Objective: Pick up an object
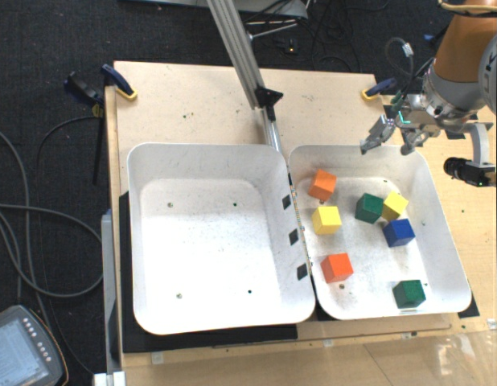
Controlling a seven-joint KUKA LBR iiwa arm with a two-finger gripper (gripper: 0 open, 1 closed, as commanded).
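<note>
The arm's tool (pixel 391 137) hangs with its two fingers spread and nothing between them, above the far rim of the right bin (pixel 441 240). Inside that bin lie seven blocks: an orange block (pixel 322 185) near the dividing edge, a yellow block (pixel 327 219), a second orange block (pixel 338 267), a green block (pixel 368 208) touching another yellow block (pixel 395 205), a blue block (pixel 399 232) and a second green block (pixel 408 293). The left bin (pixel 144 215) sits beside it on the pale surface (pixel 192 103).

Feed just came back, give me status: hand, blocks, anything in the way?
Hand open, holding nothing, above right bin's far rim. Seven blocks untouched inside; nearest, orange block. No obstruction seen.
</note>
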